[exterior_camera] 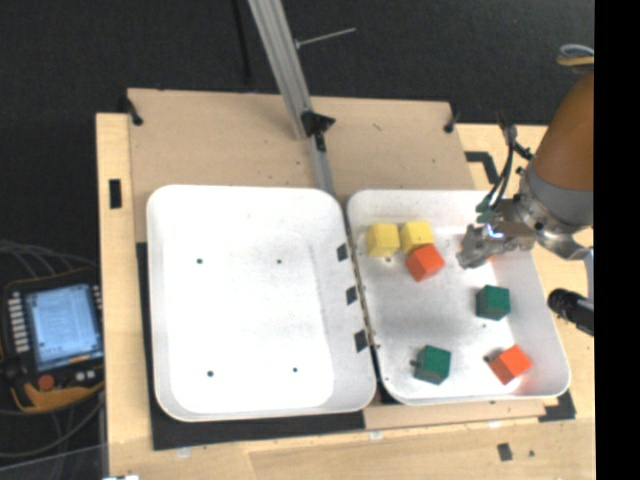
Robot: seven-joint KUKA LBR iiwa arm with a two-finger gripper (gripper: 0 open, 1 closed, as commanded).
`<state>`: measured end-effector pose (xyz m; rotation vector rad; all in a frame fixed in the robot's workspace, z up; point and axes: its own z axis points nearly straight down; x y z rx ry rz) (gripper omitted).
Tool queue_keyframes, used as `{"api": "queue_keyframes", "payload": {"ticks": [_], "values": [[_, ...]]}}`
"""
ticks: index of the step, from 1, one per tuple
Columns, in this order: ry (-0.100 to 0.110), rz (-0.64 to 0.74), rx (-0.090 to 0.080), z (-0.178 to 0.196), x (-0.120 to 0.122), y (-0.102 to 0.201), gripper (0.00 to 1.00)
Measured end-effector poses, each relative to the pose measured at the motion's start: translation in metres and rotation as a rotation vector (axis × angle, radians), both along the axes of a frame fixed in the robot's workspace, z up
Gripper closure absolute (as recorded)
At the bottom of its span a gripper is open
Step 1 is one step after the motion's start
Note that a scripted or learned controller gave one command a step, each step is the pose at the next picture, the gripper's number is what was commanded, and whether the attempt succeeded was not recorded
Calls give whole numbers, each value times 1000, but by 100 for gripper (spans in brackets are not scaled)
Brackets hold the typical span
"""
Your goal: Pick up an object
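The arm reaches in from the counter's right edge, and its tool [482,246] hangs over the right bin [455,208], toward that bin's far side and a little right of its middle. From this slant the tool's tip is a small grey blur, so I cannot tell how far it is open; nothing appears to be held in it.

All six blocks lie on the right bin's floor. Two yellow blocks [383,239] [417,234] sit side by side near the bin's far-left corner, with an orange block [425,262] touching or just beside them on the near side. A green block [492,302] lies toward the right wall, another green block [432,364] near the front edge, and a second orange block [510,363] by the near-right corner. The left bin [160,268] carries no blocks.

Judging from this, the pick is not yet done: no block is lifted. The tool is nearest the first orange block, and still has to descend, close and raise something.
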<state>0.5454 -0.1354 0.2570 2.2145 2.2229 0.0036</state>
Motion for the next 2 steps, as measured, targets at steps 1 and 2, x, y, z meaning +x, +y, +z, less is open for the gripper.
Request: {"api": "queue_keyframes", "payload": {"ticks": [1,2], "values": [[3,3,2,7,-8,49,100],[4,4,3,10,-18,96,100]]}}
